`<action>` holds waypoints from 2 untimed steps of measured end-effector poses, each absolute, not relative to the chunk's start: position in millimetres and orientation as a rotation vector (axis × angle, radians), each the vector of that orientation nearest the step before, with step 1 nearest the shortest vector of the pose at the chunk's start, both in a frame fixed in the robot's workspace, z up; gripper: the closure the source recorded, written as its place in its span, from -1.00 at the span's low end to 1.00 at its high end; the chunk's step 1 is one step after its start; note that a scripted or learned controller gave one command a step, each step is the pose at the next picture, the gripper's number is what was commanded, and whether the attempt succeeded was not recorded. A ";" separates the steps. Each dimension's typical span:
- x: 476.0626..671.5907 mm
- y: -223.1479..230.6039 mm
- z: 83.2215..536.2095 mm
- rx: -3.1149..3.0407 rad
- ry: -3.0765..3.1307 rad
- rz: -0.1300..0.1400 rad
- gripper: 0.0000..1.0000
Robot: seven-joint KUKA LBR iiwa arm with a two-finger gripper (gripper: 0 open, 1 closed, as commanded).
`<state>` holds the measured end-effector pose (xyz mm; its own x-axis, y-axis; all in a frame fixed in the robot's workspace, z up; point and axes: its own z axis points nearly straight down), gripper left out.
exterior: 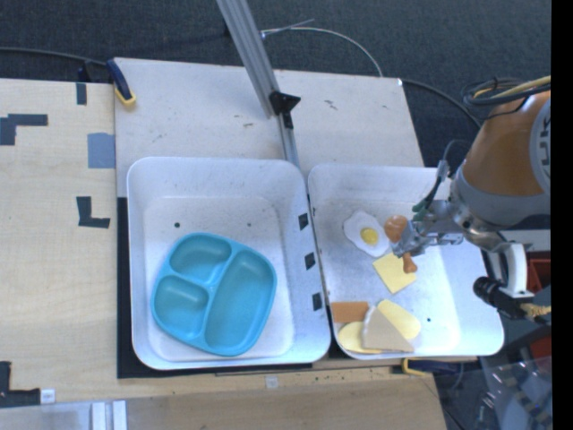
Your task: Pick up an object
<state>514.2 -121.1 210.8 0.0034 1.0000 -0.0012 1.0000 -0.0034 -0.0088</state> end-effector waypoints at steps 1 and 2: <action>499.7 -41.3 369.2 -2.218 -2.232 -0.009 1.00; 486.4 55.8 323.2 -2.208 -2.228 0.004 1.00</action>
